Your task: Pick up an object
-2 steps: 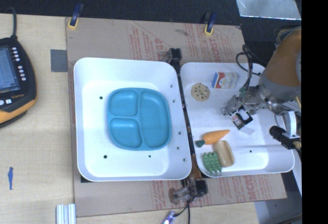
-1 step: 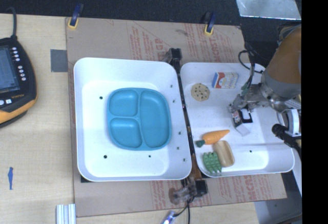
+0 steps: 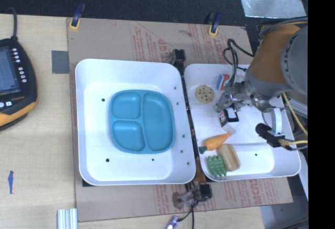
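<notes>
In the right bin (image 3: 261,167) lie a round cracker-like disc (image 3: 204,94), an orange carrot (image 3: 216,142), a tan bread-like block (image 3: 229,157) and a green ridged piece (image 3: 215,166). A small blue and red item (image 3: 224,81) lies near the bin's far wall, partly hidden by the arm. My gripper (image 3: 228,111) hangs low over the middle of this bin, just right of the disc and above the carrot. Nothing shows between its fingers from this angle.
The left bin (image 3: 94,160) holds a blue divided plate (image 3: 142,120). A black and orange teach pendant (image 3: 14,81) rests at the bench's left edge. Clamps (image 3: 76,15) hold the brown board at its far edge. The arm's orange band (image 3: 275,55) and cables fill the right side.
</notes>
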Robot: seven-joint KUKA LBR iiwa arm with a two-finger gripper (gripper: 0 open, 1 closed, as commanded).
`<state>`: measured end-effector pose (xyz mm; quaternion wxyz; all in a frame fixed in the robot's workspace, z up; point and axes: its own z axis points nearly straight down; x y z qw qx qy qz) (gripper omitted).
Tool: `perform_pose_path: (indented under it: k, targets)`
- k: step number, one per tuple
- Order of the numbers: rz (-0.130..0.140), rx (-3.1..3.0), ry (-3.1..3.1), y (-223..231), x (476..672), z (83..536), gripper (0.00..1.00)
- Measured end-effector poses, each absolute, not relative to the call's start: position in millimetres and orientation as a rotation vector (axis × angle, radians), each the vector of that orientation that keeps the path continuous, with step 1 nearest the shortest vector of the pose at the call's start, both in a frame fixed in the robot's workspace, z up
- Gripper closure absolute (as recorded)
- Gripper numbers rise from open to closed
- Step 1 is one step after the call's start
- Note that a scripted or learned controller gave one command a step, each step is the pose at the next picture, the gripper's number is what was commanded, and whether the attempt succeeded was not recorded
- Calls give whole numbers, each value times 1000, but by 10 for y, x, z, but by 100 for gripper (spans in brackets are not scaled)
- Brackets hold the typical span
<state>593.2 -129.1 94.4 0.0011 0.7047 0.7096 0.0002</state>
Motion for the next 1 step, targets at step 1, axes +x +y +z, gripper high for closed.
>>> perform_pose_path:
  k: [1]
  targets:
    - [-1,2217,2228,-698,5595,1925,100]
